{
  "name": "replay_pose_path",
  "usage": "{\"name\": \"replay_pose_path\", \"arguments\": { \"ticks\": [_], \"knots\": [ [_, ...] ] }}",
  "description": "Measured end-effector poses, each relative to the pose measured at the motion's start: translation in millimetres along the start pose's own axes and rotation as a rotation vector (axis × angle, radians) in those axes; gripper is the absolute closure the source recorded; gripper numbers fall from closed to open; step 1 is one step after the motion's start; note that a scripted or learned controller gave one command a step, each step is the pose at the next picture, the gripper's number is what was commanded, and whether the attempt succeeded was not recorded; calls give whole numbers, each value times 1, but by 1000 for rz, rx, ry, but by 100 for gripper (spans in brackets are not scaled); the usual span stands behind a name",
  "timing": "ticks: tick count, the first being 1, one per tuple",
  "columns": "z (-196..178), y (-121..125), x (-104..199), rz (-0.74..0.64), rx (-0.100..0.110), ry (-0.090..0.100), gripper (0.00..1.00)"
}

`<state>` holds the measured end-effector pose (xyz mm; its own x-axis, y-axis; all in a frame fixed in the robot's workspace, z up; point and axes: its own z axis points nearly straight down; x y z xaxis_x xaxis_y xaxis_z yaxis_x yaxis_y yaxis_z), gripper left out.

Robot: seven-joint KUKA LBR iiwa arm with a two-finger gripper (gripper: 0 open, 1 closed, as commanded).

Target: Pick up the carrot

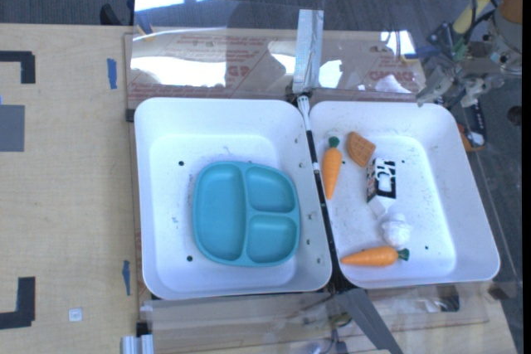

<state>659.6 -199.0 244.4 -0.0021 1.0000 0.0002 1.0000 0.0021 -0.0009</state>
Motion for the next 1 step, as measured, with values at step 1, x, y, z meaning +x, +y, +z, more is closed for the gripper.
{"name": "replay_pose_path", "arguments": {
  "ticks": [1],
  "knots": [
    [141, 10, 52, -63, -8, -2, 0]
  ]
}}
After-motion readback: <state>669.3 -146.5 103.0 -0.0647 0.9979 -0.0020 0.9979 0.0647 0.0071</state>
